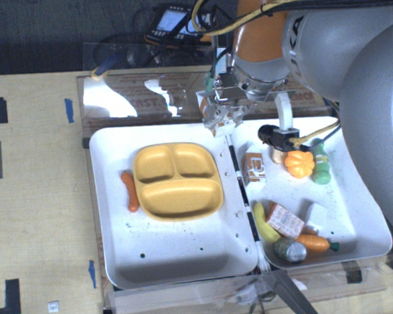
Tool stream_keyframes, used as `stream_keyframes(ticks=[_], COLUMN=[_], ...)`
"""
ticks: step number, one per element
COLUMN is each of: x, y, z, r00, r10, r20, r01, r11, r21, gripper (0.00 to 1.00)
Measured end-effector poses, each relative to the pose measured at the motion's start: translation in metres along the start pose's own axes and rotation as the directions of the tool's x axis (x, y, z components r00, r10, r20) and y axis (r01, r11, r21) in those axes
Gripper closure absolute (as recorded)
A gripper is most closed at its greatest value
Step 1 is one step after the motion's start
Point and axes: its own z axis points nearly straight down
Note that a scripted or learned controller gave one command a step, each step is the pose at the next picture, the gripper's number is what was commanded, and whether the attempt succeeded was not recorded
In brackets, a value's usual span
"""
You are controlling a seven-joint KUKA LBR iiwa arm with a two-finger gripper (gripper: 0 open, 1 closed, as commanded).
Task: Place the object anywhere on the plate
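Which object is meant isn't marked. Closest candidate is the orange sausage-shaped toy (130,191), lying in the left bin (116,259) just beside the yellow divided plate (178,181), off its left edge. It looks like light, stiff, smooth plastic and may roll, so best pinched across the middle. The other toys sit in the right bin (367,198): orange pumpkin (299,164), banana (265,225), carrot (315,242). The gripper (222,121) is at the far end of the divider between the bins; can't tell if it's released, clenched or carrying anything. Print on the brown packet (253,168) and the red-white packet (285,219) is unreadable.
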Motion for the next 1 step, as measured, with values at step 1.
stream_keyframes(ticks=[1], x=[0.0001], y=[0.0000], z=[-0.0002], r00=[1.000], r10=[0.000], r20=[0.000], r01=[0.000], r11=[1.000], r21=[0.000], gripper=[0.00])
